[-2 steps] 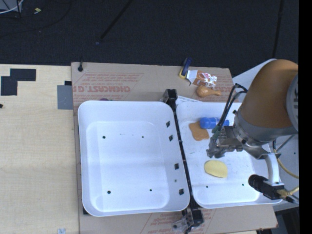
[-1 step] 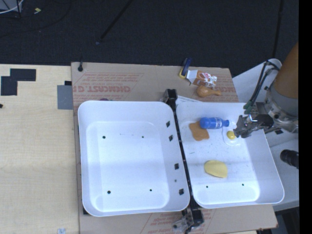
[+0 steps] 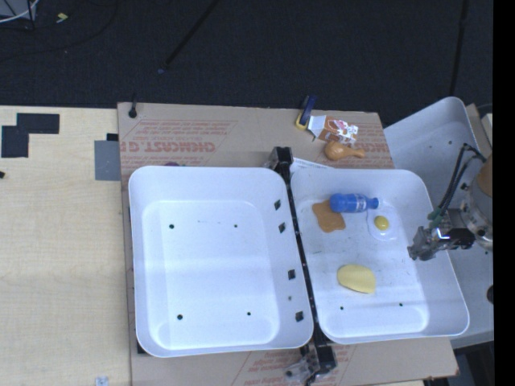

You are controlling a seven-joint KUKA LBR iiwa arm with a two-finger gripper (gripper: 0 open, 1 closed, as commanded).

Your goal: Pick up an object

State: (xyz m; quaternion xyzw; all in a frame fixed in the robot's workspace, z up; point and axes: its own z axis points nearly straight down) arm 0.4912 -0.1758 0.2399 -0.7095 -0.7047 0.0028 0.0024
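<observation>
1. Two shallow white plastic bins sit side by side on a cardboard-covered worktop (image 3: 241, 135). The left bin (image 3: 153, 328) fills the frame's centre.
2. The right bin (image 3: 434, 316) holds a small blue plastic bottle (image 3: 351, 203), a flat brown piece (image 3: 328, 217), a small yellow round object (image 3: 381, 223) and a yellow rounded lump (image 3: 356, 278).
3. The robot's dark pincer (image 3: 424, 244) hangs at the right bin's right edge, grasping nothing; whether it is released or clenched I cannot tell.
4. Advice: the yellow lump lies apart from the others, so descending straight over its middle seems safest.
</observation>
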